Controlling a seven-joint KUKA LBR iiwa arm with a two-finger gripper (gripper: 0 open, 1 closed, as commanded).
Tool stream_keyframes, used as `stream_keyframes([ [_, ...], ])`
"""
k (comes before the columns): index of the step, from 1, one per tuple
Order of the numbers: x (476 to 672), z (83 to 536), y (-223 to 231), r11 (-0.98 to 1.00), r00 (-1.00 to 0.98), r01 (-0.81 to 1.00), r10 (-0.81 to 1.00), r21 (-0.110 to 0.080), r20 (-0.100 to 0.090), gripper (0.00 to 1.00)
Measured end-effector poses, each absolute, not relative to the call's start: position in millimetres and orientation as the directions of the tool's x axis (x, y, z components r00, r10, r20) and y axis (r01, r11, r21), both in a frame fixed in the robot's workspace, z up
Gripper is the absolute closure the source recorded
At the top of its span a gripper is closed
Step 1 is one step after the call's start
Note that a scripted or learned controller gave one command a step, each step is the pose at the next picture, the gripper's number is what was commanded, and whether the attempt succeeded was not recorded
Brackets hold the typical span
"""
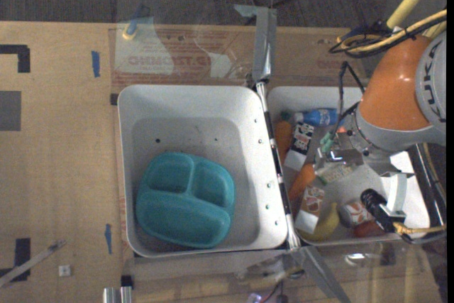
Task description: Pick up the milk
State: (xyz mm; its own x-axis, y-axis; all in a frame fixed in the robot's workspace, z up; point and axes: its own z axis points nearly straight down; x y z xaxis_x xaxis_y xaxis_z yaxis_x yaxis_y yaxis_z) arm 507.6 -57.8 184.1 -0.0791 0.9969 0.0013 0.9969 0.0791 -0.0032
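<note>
Milk carton (311,209) beside banana (328,222), gripper (339,161) fingers indistinct.

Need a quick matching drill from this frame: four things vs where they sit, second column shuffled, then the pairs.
Things:
1. teal divided tray
2. blue-labelled bottle
3. banana
4. blue tape strip

Places:
A. right bin, near front wall
B. on the bench, left of both bins
C. left bin
D. right bin, near back wall

Pairs: 1-C, 2-D, 3-A, 4-B
</note>
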Motion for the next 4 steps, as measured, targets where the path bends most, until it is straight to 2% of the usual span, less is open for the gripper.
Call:
stream_keyframes([
  [1, 509.6, 97, -101, -0.079, 0.079, 0.997, 0.997, 0.01, 0.0, 1.0],
  [2, 506.9, 95, -103, -0.082, 0.082, 0.997, 0.997, 0.003, -0.003, 0.0],
  [3, 623.2, 88, -122, -0.036, 0.036, 0.999, 0.999, 0.006, -0.006, 0.0],
  [4, 535.8, 102, -102, -0.245, 0.245, 0.969, 0.969, -0.004, 0.0, 0.0],
])
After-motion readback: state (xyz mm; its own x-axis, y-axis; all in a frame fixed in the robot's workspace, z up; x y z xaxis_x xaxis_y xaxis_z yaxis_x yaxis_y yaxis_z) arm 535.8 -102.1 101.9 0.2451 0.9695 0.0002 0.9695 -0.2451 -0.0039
